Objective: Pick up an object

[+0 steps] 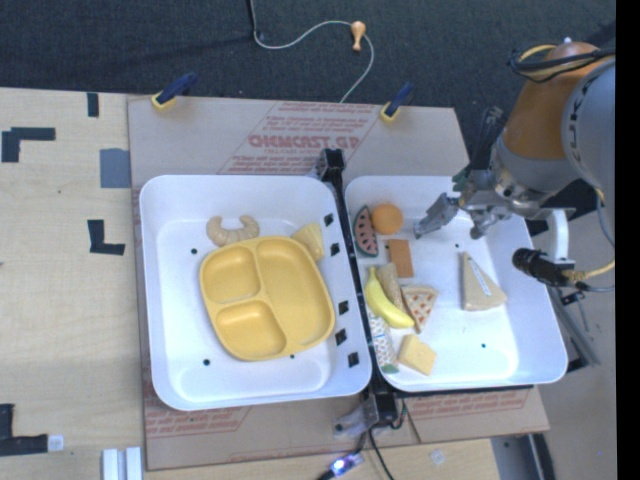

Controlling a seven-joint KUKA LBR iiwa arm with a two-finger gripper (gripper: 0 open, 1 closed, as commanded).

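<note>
Two shallow white plastic bins sit side by side on a cardboard sheet [300, 143] that covers the desk [60, 228]. The left bin [165, 298] holds a glossy yellow divided plate [266, 296] with three compartments, lying near the bin's middle. A pale curved piece shaped like a croissant [231, 230] rests just beyond the plate's far edge, and a small pale yellow wedge [310, 239] touches the plate's far right corner.

The right bin [520, 353] holds toy food, most of it crowded along its left wall. A watermelon slice [365, 231] lies at the far left, with a round orange [387, 218] just beside it. Below those comes a flat brown rectangle [400, 258], then a yellow banana [384, 303], a pizza slice [419, 305] touching the banana, and a pale cheese block [417, 354] near the bin's near edge. A beige triangular wedge [480, 286] lies alone toward the bin's right side.

The pincer [455, 220] hangs over the far part of the right bin, its two dark fingers spread well apart with nothing between them. The orange lies near its left finger, toward the bin's left wall; the beige wedge lies near it, toward the bin's near edge. The grey arm [555, 118] with its orange band enters over the bin's far right corner.
</note>
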